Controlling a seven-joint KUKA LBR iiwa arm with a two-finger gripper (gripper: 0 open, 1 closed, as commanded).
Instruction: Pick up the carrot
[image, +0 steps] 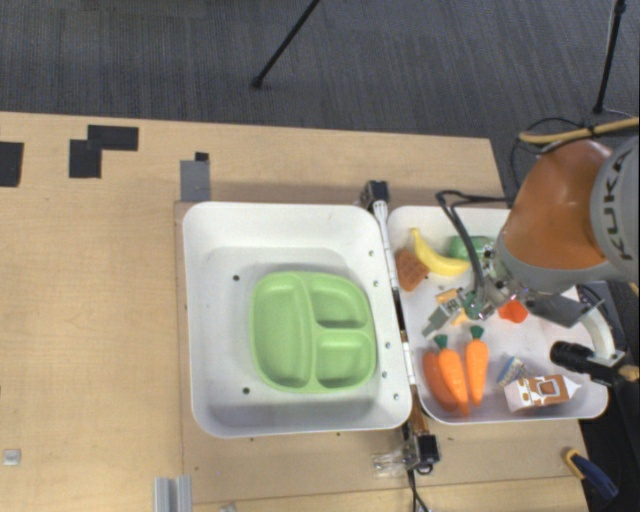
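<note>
Arm: nearest the lens, the grey arm (560, 210) with its orange band bulks over the far right of the right bin, reaching in from the right.
Right bin: shallow white bin (598, 400) on the counter (90, 330), crowded with small things.
Carrot: two orange carrots lie side by side at the bin's near left; the slimmer carrot (476, 368) has its green top toward the far side, the fatter carrot (448, 376) lies touching it on the left. Both run roughly near-to-far, the fatter one tilted a little.
Jaws: the jaws (462, 305) hang low over the bin's middle, just on the far side of the carrots' green tops. I cannot tell whether they are spread or closed; the metal parts blur together there. Nothing orange is visibly caught between them.
Key relation: the carrots lie on the near side of the jaws, close by, long axes pointing roughly back at them. In my judgement a short shift toward the near edge, with the grip set across the carrot's width, is what the pick needs.
Neighbours: a banana (432, 257) and a brown item (411, 270) at the far left, a small carton (536, 392) at the near right.
Risk: the pair touch, so a grip may catch both or slip between.
Left bin: holds a green divided plate (312, 332), well apart from the action.
</note>
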